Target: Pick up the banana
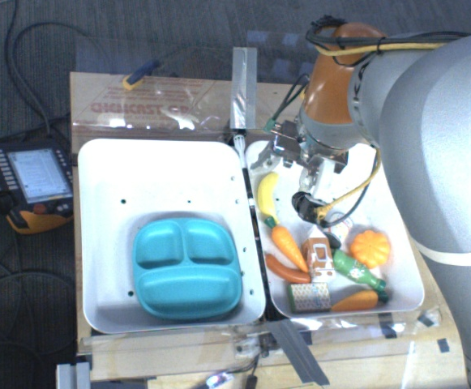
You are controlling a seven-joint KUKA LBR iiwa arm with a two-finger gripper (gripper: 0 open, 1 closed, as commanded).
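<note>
1 banana (pixel 266 194), right bin (pixel 399 221); 1 blue tray (pixel 188 267), left bin (pixel 154 177); gripper (pixel 290 162) state unclear

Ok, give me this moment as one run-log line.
stage: pre-grasp | gripper: over right bin's far end, just beyond banana | banana: lying along that bin's left wall | grasp: none seen
</note>
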